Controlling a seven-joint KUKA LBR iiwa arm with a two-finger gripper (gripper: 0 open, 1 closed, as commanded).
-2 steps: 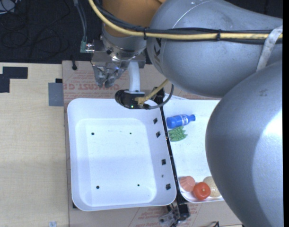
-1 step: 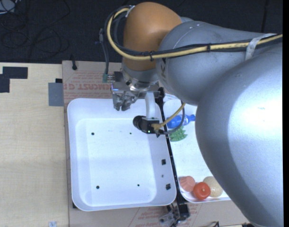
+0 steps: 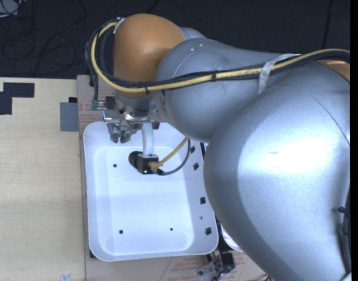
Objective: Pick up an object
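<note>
White bin (image 3: 143,215) beneath the tool (image 3: 122,134), near the far left corner; released or clenched, cannot tell. Whereabouts of the object: cannot tell, possibly hidden under the arm (image 3: 272,157). Best to fix a target first, then descend straight, clear of the bin wall. Pale wooden bench (image 3: 32,186) alongside, dark cabled backdrop beyond

My arm (image 3: 272,157): silver-grey, orange band.
My bin (image 3: 143,215): plain white.
My bench (image 3: 32,180): pale wood, dark grey patches.
</note>
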